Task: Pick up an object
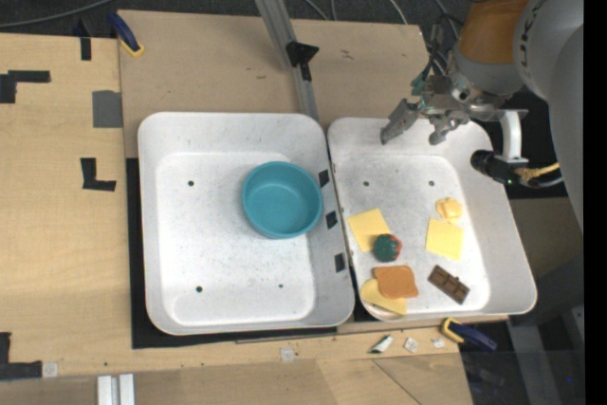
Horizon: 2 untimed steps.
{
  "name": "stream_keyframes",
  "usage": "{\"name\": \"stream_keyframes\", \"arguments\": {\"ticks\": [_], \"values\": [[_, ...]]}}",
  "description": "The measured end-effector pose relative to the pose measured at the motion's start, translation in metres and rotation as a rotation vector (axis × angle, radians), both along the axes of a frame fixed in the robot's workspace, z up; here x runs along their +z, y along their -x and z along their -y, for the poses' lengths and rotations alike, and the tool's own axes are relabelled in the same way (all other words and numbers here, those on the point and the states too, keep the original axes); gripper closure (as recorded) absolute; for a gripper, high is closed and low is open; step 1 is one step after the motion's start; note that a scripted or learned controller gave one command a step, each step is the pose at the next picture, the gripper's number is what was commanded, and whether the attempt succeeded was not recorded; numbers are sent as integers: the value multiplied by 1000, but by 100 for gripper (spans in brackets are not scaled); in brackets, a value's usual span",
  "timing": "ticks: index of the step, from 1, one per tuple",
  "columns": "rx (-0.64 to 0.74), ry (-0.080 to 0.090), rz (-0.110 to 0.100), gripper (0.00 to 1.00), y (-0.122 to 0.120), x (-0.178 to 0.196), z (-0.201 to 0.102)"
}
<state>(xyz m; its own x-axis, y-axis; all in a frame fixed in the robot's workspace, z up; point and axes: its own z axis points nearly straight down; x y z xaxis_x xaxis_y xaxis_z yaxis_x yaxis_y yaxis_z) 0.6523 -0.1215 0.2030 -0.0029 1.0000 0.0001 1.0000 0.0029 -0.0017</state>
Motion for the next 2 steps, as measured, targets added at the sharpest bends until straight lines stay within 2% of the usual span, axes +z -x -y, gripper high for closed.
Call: {"name": "stream_keyframes", "arguments": {"ticks": [1, 2], "values": [[0, 0, 0, 0, 0, 0, 0], [-1, 1, -6, 0, 3, -64, 3]]}}
